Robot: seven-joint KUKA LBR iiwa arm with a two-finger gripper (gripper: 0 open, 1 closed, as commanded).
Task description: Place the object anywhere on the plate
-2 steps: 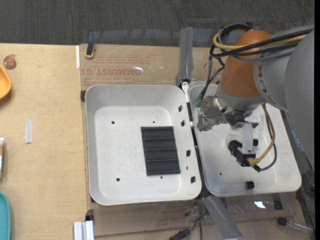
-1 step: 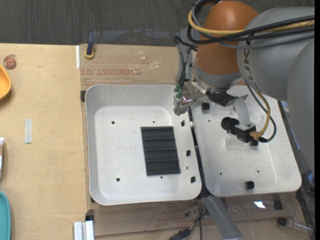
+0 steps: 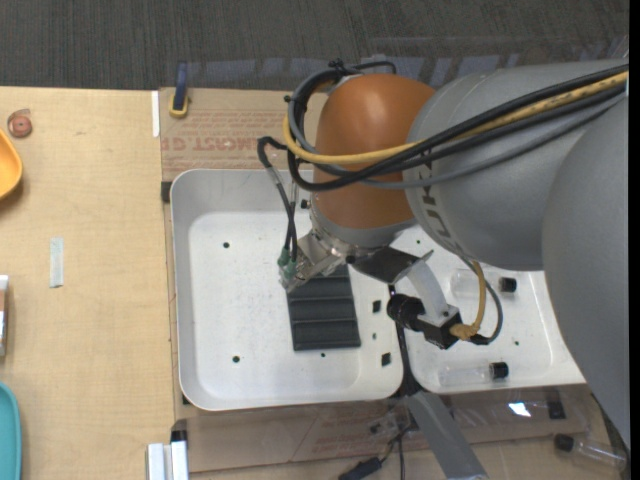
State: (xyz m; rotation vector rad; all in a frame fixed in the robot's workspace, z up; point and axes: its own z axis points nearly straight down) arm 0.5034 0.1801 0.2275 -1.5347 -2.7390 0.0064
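My gripper [image 3: 324, 316] shows as a black ribbed block hanging low over the right half of the left white bin [image 3: 200, 298]. It points toward the bin's front. The orange wrist band [image 3: 370, 138] and the grey arm cover the bin's back right corner and much of the right bin [image 3: 530, 363]. From this angle I see nothing held by the gripper. Whatever lies under the arm is hidden. An orange curved dish edge [image 3: 6, 168] pokes in at the far left of the wooden bench.
A teal rim [image 3: 5, 438] sits at the bottom left corner of the bench. A small pale strip [image 3: 56, 263] and a round knot [image 3: 18, 123] mark the wood. Cables [image 3: 440, 318] loop between the bins. Brown cardboard [image 3: 230, 133] lies behind the left bin.
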